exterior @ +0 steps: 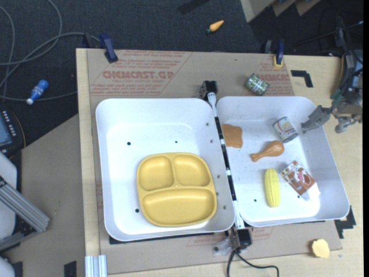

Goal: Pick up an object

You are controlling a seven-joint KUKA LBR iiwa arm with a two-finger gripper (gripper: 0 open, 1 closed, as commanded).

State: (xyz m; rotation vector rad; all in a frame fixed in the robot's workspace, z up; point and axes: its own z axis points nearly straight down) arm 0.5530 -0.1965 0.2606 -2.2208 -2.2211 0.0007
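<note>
The right bin (323, 209) holds a brown slice of bread (232, 135), a toy chicken drumstick (268, 150), a yellow corn cob (272, 187), a small silver can (284, 128) and a red and white snack packet (298, 179). My gripper (330, 120) hangs over the bin's right rim, just right of the silver can. It is open, with one grey finger (314, 119) reaching toward the can and nothing between the fingers.
The left bin (115, 126) carries a yellow divided plate (176, 188). On the bench outside the bins lie a green can (256, 84) at the back and a yellow lump (320, 248) at the front right. Blue clamps (107, 46) grip the board's far edge.
</note>
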